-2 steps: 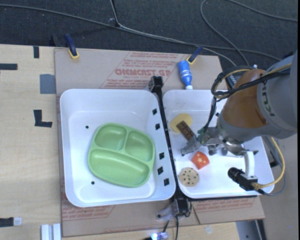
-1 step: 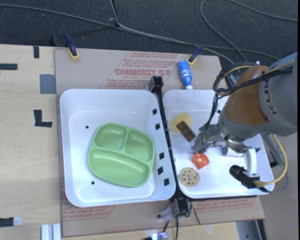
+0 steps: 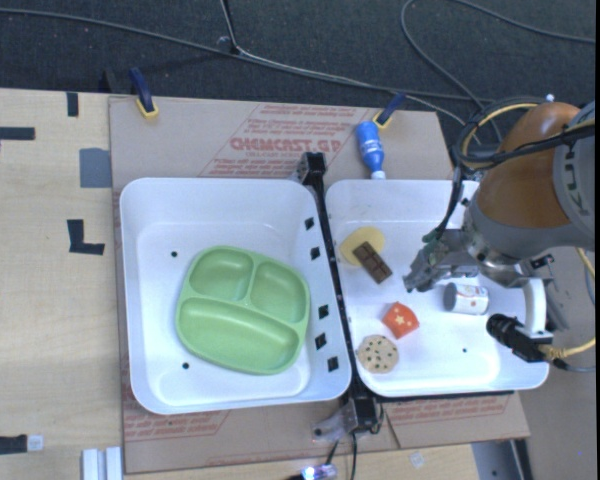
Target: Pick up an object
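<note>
While no single target is prescribed, the nearest candidate is the red block (image 3: 401,319), lying on the floor of the right bin (image 3: 435,376) toward its middle, apart from its neighbours. Just beside it, toward the near rim, rests a round cookie (image 3: 378,353); farther back lies a brown chocolate bar (image 3: 372,262) overlapping a pale yellow disc (image 3: 363,240). A small white cylinder (image 3: 465,298) lies to the right of the block, partly under the arm. The gripper (image 3: 420,273) hangs over the middle of this bin, between the chocolate bar and the white cylinder, above and slightly behind the red block; whether it is spread or pressed together cannot be told from this angle, and nothing is seen between its tips. The step in hand appears to be the approach. To do it well, the tool should be centred over one object before descending, probably the red block, since it stands clear on all sides and offers flat faces. Descent should be vertical, with the tips straddling the block rather than landing on it, so that it is not nudged toward the cookie. The left bin (image 3: 140,268) holds a green divided plate (image 3: 244,309); a blue-and-white bottle (image 3: 371,149) lies on the cardboard behind the bins.
</note>
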You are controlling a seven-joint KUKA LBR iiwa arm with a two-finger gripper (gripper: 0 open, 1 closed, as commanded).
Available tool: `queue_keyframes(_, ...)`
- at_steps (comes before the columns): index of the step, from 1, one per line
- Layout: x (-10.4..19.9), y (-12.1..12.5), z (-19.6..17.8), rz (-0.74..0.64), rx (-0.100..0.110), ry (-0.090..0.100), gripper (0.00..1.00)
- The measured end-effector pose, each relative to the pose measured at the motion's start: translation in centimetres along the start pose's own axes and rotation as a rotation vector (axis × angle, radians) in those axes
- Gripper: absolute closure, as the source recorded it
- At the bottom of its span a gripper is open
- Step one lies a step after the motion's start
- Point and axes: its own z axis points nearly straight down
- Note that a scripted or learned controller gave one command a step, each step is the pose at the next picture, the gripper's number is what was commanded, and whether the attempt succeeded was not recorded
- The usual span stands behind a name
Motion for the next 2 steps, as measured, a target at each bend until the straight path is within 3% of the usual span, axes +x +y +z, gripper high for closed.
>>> queue_keyframes(1,0.0,0.1,-3.7,-0.001,0.0,0.0,1.0)
queue_keyframes(2,4.9,2.5,-4.6,-0.007,0.003,0.002,1.0)
